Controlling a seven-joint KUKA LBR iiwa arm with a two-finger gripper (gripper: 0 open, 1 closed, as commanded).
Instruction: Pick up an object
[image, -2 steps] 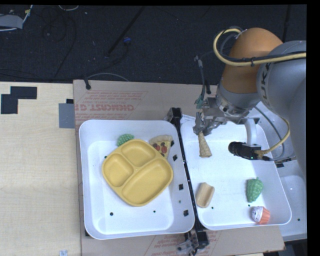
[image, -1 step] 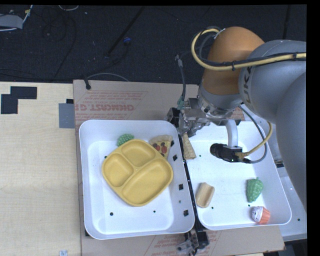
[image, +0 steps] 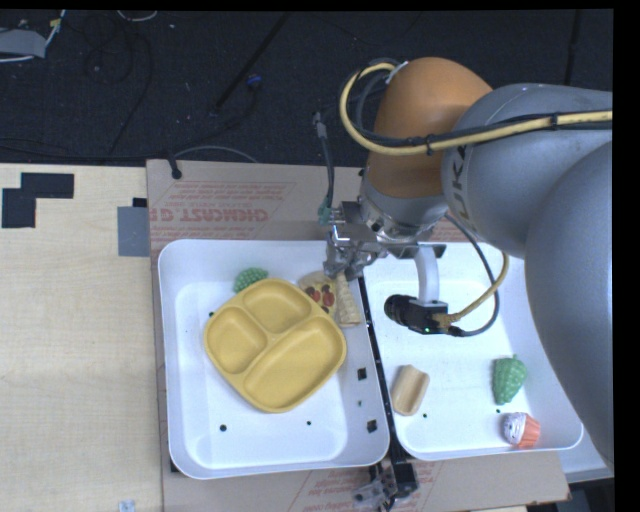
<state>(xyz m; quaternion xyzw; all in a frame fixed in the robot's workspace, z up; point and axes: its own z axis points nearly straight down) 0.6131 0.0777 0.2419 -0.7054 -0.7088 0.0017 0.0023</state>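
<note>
**Claw poised over the wall between two bins**

The claw (image: 345, 256) is seen low over the far end of the wall where the two bins meet. How far it is open cannot be told, and nothing can be seen held in it. Just below it, in the left bin (image: 200, 430), a red-spotted piece (image: 320, 294) and a tan strip (image: 348, 306) are lying side by side. Further out on that side a yellow plate (image: 275, 343) with three wells is set, with a green lump (image: 250, 277) at its far edge. On the claw's other side, in the right bin (image: 460, 400), a tan chunk (image: 409, 388), a green piece (image: 509, 378) and an orange and white ball (image: 520, 429) are spread well apart. Both bins are carried by the counter (image: 70, 330).
</note>
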